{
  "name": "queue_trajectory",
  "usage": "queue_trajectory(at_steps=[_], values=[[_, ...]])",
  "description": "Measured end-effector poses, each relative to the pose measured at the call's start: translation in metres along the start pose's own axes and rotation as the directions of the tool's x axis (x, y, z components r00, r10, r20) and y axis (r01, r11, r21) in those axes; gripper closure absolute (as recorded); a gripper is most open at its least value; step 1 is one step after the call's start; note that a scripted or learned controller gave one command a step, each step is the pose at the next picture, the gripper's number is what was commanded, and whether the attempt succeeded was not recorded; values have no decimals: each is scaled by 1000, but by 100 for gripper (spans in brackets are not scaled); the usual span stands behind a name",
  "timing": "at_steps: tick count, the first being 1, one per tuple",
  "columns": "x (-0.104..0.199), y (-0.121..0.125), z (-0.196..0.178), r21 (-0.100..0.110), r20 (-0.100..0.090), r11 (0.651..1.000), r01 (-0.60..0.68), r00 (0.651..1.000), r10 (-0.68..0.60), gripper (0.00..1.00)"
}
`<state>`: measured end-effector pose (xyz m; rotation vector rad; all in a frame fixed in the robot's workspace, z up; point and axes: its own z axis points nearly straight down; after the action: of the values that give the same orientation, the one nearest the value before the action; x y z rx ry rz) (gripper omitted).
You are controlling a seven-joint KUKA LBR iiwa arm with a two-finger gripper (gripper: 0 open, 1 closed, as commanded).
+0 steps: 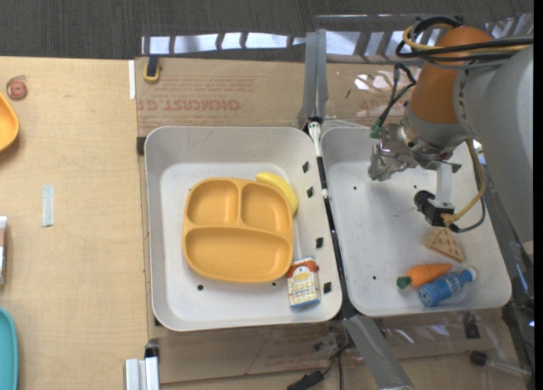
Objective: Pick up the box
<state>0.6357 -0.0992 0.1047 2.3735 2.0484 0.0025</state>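
I am swinging the end effector [383,165], whose opening I cannot tell, left toward the box [303,283], aiming squarely over it.

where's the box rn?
The small carton box lies in the left bin, near its front-right corner, touching the orange divided plate.

**Arm reaching in from the right, wrist turned down**

The grey arm [509,100] enters from the right edge of the desk, its orange band [445,83] above the wrist. The gripper [389,162] hangs below the wrist, pointing down near the far edge of the desk, with black and yellow cables looping beside it.
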Motion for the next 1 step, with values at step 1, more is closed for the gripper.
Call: queue_trajectory(at_steps=[1], values=[[0, 0, 0, 0, 0, 1000, 0, 1000, 0, 0]])
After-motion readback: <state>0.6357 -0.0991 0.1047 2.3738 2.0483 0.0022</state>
